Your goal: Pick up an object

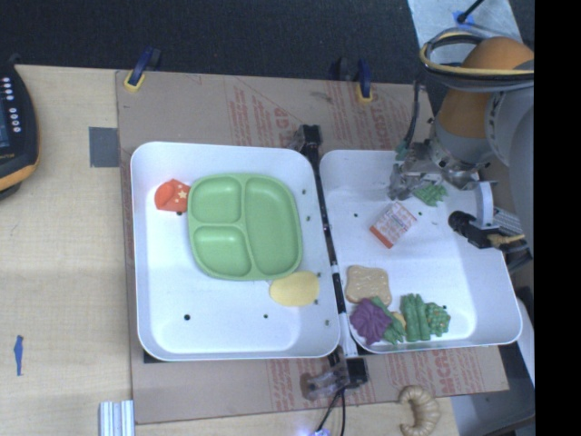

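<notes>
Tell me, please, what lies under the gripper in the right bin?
A green leafy item shows at the gripper, partly covered by it. The bin floor directly beneath is hidden by the arm. A red-and-white packet lies just beside, apart.

The divided plate point(245, 225) is light green, the bins point(227, 334) are white, and the packet point(393, 223) is red and white.

Grey arm point(472, 98) at frame upper right, orange band up top, gripper point(413, 178) pointing down-left.
</notes>
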`<control>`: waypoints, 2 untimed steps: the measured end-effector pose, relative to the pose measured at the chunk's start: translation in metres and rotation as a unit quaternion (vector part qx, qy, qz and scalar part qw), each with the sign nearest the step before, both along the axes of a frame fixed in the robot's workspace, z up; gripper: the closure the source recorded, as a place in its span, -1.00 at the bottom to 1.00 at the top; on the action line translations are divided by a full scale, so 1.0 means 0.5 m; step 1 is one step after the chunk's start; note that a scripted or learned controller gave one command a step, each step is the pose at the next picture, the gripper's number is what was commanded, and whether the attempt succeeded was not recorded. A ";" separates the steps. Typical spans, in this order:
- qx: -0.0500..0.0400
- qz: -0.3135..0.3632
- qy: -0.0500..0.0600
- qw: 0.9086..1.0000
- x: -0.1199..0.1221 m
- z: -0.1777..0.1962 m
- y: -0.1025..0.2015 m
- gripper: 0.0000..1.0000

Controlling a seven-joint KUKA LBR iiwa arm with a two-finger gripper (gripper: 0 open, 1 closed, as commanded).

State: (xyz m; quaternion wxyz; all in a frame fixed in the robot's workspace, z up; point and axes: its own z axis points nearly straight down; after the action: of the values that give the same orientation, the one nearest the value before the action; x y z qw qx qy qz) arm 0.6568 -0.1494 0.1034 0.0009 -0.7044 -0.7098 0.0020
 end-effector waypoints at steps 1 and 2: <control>0.000 0.001 0.001 1.000 0.000 -0.001 0.000 -1.00; 0.001 -0.003 0.002 1.000 -0.084 -0.025 0.032 -1.00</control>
State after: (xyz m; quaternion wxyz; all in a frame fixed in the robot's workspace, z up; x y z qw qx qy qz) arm 0.6147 -0.1336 0.0908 0.0033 -0.7063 -0.7079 0.0029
